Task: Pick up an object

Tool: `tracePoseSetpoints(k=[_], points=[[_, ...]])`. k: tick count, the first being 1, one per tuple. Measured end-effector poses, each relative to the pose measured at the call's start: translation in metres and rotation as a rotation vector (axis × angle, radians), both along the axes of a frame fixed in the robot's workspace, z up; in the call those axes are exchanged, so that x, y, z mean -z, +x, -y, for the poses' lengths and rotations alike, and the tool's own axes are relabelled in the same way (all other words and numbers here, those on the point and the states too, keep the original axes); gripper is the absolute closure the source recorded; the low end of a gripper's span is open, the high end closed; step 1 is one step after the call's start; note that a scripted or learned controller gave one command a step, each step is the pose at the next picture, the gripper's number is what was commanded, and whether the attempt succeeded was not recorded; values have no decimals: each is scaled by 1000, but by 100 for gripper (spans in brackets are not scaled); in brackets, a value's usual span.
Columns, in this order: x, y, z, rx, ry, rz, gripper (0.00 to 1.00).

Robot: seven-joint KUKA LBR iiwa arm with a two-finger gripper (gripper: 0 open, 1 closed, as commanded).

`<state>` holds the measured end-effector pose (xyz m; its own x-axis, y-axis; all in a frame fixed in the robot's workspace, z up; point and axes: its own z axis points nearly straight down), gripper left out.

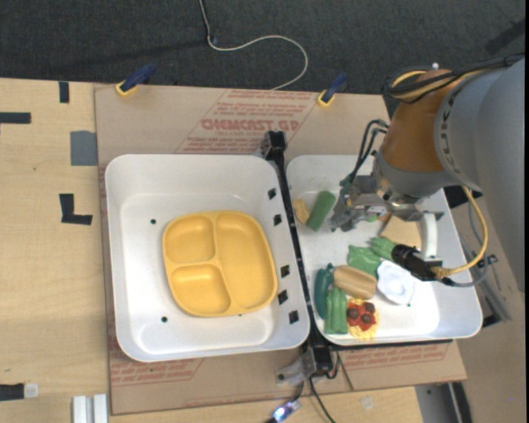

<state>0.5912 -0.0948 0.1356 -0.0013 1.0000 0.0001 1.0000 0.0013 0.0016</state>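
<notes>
Grey arm (476, 139) with orange band reaching in from the right over the right bin (458, 324). Left bin (132, 236) alongside, touching, holding a yellow divided plate (219, 263) near its middle. Tool (357, 214) low over the right bin's upper part, just beside a green-and-yellow toy vegetable (319, 210); open or closed, cannot tell. Toward the near edge, clustered: green toy pieces (328, 300), a brown bun-like piece (354, 281), a white object (394, 282), small red pieces (361, 314).
</notes>
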Motion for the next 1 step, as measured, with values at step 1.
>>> tracePoseSetpoints(k=[1], points=[[-55,2,10,1,-1,2,100]])
